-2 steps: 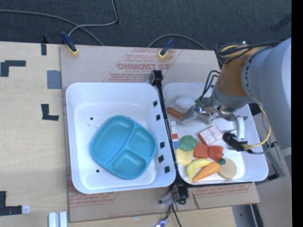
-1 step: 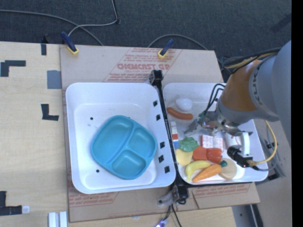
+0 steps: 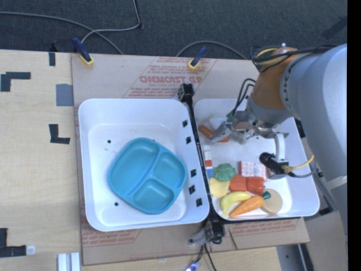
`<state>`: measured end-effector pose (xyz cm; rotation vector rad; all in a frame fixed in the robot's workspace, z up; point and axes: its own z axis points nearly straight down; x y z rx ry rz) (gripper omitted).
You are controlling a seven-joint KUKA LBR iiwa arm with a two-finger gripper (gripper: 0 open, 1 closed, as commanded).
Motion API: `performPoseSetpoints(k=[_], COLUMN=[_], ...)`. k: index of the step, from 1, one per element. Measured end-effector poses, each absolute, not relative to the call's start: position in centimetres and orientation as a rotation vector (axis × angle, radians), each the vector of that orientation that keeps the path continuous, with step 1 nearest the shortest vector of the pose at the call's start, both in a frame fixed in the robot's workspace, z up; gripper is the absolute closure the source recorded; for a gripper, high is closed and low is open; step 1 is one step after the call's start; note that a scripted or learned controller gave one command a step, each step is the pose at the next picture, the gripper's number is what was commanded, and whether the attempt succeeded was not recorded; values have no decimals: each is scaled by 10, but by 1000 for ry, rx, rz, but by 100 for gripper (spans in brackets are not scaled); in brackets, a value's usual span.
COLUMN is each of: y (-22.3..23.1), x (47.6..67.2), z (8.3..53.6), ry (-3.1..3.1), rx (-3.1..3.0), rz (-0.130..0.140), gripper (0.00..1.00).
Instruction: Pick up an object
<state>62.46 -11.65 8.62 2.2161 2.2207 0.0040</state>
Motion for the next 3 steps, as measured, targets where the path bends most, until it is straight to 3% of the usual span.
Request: performPoseSetpoints(k=[1, 2, 3], y=[-95, -95, -30], x=[658, 655, 619], z=[85, 95, 185], ry=[2223, 2230, 2225], rx=[2218, 2225, 2218], rz=[1, -11, 2], gripper=[0, 100, 100])
